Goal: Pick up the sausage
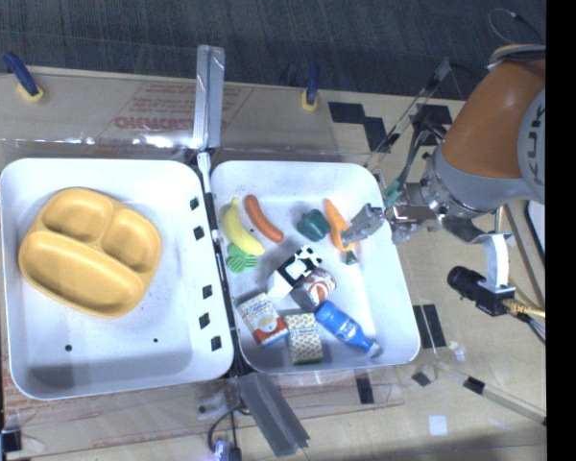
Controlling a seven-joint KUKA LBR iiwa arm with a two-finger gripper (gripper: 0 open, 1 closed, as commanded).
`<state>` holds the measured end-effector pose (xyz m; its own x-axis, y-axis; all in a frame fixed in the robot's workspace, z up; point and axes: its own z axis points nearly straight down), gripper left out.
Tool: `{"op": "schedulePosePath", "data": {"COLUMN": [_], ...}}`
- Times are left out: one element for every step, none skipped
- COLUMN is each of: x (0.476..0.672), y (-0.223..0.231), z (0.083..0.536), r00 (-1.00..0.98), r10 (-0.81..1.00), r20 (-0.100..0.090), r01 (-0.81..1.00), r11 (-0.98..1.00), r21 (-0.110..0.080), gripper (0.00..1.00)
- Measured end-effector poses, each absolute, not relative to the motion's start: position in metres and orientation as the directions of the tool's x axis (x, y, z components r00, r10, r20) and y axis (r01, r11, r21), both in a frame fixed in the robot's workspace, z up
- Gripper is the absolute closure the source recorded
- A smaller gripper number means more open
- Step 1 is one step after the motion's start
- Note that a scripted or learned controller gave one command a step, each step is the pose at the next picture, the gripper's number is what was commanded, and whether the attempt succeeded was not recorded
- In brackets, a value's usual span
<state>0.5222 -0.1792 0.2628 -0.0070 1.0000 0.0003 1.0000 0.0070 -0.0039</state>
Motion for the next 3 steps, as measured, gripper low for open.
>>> {"op": "schedulePosePath", "data": {"x": [0.553,0.506,0.568], "y": [-0.188,-0.211,-0.142], "z": [0.156,0.196,0.159], "r00": [-0.241,-0.272,-0.23], "r10": [0.971,0.962,0.973], "r20": [0.002,0.002,0.0], "r01": [0.971,0.962,0.973], "r11": [0.241,0.272,0.23], "r21": [-0.004,-0.002,-0.003], "gripper": [0.0,0.0,0.0]}}
